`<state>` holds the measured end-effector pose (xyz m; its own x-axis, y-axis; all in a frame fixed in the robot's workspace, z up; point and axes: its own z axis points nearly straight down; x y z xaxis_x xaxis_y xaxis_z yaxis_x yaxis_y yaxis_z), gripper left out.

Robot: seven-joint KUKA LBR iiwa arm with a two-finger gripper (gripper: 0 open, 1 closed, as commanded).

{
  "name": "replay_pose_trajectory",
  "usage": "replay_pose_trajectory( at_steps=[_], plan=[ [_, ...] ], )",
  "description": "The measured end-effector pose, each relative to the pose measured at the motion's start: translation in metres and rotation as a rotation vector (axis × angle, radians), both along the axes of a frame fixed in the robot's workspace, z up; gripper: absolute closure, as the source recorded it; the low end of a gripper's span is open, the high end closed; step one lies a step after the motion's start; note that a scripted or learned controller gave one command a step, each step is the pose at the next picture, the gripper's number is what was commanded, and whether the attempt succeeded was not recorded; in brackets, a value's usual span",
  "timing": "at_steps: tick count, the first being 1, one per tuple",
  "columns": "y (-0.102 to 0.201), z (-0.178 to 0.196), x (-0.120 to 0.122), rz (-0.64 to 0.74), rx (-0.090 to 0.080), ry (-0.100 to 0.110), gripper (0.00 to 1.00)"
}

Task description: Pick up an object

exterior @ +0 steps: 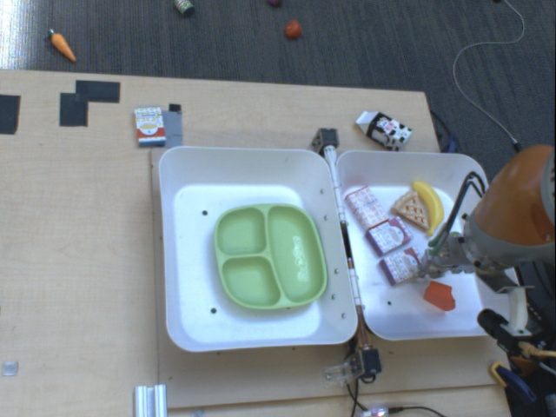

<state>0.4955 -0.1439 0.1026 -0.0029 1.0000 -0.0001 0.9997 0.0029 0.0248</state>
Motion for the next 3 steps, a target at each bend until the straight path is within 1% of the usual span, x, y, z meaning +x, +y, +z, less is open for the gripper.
replay_pose_trajectory(
  at_steps=[1, 2, 3],
  plan=[
    [0.0, 0.0, 0.0, 0.0, 0.0, 0.0, 0.0],
    [0.056, -0.013, -0.004, -0.003, -0.005, 0.009, 0.0],
    [0.058, -0.003, -0.003, 0.002, 0.0, 0.009, 1.0]
  ],
)
